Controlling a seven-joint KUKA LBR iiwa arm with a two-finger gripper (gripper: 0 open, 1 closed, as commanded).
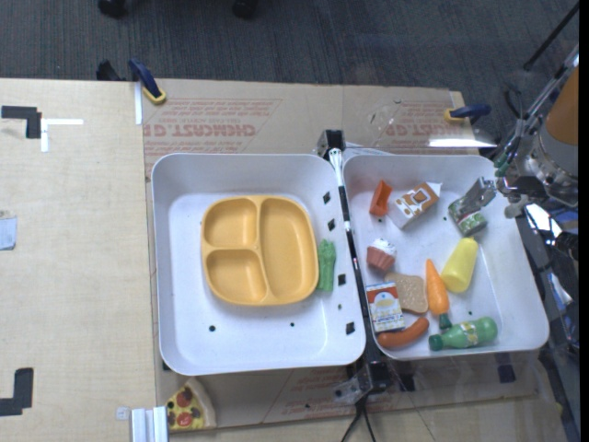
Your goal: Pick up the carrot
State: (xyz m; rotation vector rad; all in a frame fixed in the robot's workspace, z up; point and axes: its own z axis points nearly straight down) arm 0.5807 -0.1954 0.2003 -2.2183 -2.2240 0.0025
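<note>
Two white bins sit side by side before you. Left bin (175, 339): a yellow three-compartment plate (260, 248) at its centre, with a green item (326, 265) just beside the plate's right edge.

Right bin (529, 293), contents as you see them:
- carrot (436, 290), lower middle of the bin, lying lengthwise with its tip toward the upper frame, between a bread slice (410, 291) on its left and a yellow bottle (460, 264) on its right; it looks to touch both.
- green bottle (463, 333), on its side just below the carrot.
- sausage (403, 335), at the lower edge, left of the green bottle.
- small carton (385, 307), above the sausage.
- cupcake-like item (381, 256), near the divider.
- orange piece (380, 198) and a milk carton (413, 204), upper part of the bin.

Gripper (473, 207): at the bin's upper right, above the yellow bottle and well apart from the carrot. You cannot tell from this view whether its fingers are apart or together.
</note>
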